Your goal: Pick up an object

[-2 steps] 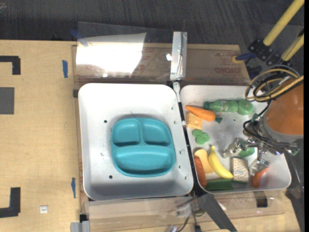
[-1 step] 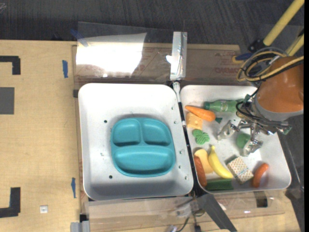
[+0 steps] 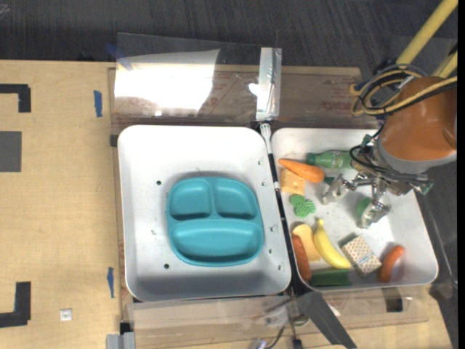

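Observation:
The right bin (image 3: 425, 231) holds toy food. An orange carrot (image 3: 301, 170) and a green bottle (image 3: 328, 159) lie at its far left. Below them are a yellow wedge (image 3: 293, 185) and a green leafy piece (image 3: 303, 206). A banana (image 3: 329, 247), a red sausage (image 3: 301, 257), a checked cracker (image 3: 361, 253), a green cucumber (image 3: 331, 277) and a red-orange piece (image 3: 391, 262) sit near the front. My gripper (image 3: 354, 200) hangs over the bin's middle, open, fingers spread and nothing between them. A small green piece (image 3: 363, 207) lies by the right finger.
The left bin (image 3: 138, 195) holds a teal divided plate (image 3: 214, 219). A metal divider (image 3: 268, 86) and clear sheet stand behind the bins. Cables (image 3: 378, 89) and the arm's orange band (image 3: 421, 126) hang over the right bin's far corner.

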Robot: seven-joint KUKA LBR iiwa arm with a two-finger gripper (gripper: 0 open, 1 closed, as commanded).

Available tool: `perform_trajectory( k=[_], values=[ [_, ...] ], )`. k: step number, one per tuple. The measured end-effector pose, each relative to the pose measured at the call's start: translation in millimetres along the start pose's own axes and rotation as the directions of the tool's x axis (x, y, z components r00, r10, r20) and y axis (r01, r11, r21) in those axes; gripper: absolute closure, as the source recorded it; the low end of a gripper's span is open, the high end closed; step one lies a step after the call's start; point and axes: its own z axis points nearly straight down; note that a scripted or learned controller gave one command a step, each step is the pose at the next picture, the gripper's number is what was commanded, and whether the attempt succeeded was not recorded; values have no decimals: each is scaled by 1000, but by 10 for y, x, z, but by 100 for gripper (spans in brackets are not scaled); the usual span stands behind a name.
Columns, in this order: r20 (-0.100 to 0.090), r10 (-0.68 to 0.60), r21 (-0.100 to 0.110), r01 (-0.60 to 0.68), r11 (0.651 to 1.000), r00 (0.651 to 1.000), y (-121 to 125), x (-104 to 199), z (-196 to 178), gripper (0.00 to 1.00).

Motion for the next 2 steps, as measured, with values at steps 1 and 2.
perform_trajectory(
  k=[1, 2],
  values=[
    [-2, -136, -2, 136, 991, 991, -127, 530, 2, 0],
    [0, -196, -2, 196, 981, 981, -288, 421, 7, 0]
  ],
)
